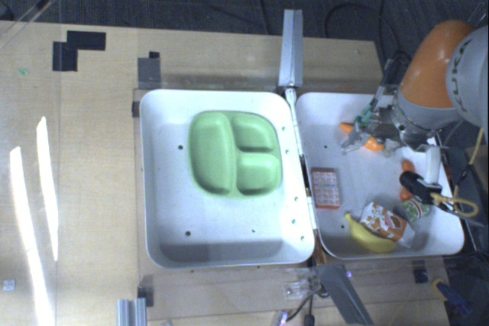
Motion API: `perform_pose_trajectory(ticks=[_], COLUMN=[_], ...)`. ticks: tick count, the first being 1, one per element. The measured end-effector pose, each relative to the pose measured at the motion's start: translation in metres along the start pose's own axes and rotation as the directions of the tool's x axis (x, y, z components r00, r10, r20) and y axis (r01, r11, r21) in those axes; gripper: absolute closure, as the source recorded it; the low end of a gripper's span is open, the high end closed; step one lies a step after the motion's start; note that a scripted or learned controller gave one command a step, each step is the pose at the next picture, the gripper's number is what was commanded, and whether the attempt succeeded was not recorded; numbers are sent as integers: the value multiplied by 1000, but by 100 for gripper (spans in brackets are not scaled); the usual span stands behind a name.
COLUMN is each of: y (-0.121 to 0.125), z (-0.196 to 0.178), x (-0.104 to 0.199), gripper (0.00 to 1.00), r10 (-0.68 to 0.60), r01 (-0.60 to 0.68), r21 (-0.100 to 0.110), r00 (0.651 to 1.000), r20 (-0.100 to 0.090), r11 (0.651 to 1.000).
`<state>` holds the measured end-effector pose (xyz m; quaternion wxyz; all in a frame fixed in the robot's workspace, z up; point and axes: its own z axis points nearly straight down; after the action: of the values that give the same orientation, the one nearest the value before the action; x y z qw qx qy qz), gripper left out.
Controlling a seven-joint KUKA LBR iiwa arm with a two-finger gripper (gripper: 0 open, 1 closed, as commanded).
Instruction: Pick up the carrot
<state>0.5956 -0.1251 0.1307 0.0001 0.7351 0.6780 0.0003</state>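
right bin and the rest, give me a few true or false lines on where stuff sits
1. The green tray lies in the left bin. True.
2. The banana lies in the left bin. False: it lies in the right bin, near its front edge.
3. The gripper is over the right bin, by the carrot. True.
4. The red card rests on the green tray. False: it lies on the right bin's floor.
5. The arm reaches over the left bin. False: it is over the right one.

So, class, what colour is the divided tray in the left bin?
Light green; the divided tray shows best in the camera view.
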Motion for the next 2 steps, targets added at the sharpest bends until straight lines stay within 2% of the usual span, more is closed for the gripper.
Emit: perform_pose_trajectory(ticks=[1, 2], y=[1, 55], z=[0, 44], x=[-14, -21], gripper=[0, 0], r10=[49, -11], r01=[-49, 11], r21=[-4, -6], r00=[999, 1000], r20=[0, 1], r11=[999, 1000])
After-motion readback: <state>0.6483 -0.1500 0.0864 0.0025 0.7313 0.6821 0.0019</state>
